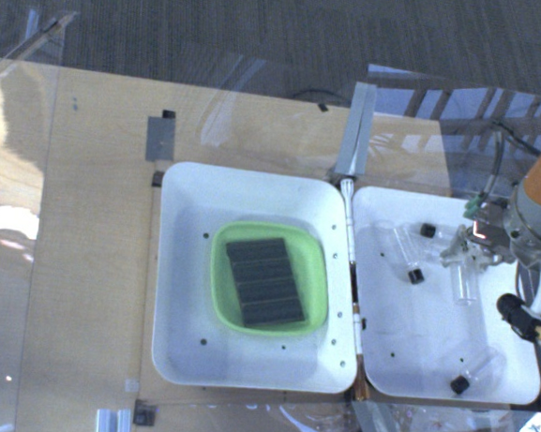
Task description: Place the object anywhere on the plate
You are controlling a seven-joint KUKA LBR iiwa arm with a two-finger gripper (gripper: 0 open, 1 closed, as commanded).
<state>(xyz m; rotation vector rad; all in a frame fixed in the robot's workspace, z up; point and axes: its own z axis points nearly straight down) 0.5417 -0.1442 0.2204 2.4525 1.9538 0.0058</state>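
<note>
A dark grey ribbed block (264, 281) lies flat on the green plate (316, 285), which sits in the middle of the left white bin (181, 268). My gripper (466, 252) hangs over the far right part of the right white bin (381, 352), well away from the plate and the block. The grey wrist and its orange band come in from the right edge above it.
Several small clear pieces with black caps lie in the right bin, one at the back (426, 231), one nearer the middle (415, 275) and one at the front right (460, 384). A grey metal post (356, 129) stands behind the seam between the bins.
</note>
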